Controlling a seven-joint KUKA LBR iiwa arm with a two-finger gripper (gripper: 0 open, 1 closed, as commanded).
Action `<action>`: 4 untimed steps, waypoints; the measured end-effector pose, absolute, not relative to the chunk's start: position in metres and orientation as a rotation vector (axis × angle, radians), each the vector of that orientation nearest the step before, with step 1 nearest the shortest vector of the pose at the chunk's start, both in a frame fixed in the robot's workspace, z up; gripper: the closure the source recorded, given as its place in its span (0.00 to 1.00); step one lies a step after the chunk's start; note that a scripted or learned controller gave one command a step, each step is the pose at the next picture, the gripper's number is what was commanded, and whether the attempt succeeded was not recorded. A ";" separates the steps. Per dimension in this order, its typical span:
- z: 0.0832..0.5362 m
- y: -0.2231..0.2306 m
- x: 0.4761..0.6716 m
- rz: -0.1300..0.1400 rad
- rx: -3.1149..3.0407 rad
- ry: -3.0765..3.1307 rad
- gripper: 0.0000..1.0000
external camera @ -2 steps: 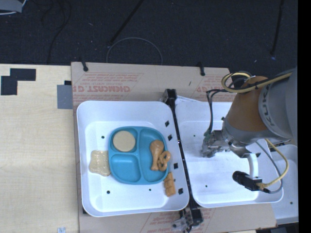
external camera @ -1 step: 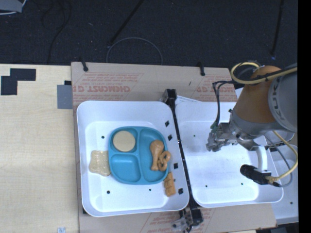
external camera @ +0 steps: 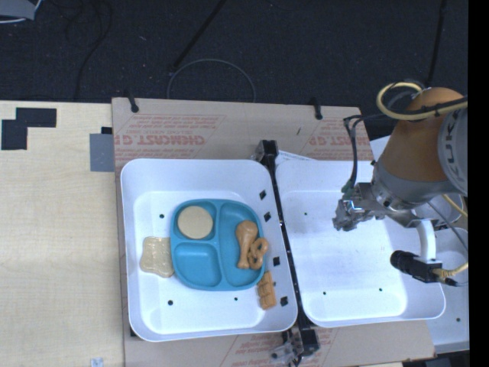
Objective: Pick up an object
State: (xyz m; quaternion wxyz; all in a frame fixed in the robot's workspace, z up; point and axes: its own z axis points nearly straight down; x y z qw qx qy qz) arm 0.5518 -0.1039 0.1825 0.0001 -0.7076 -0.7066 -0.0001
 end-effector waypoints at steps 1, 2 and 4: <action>0.228 -0.113 0.553 -0.001 -2.224 -2.221 1.00; 0.221 -0.070 0.559 0.002 -2.216 -2.222 1.00; 0.229 0.041 0.565 0.001 -2.214 -2.224 1.00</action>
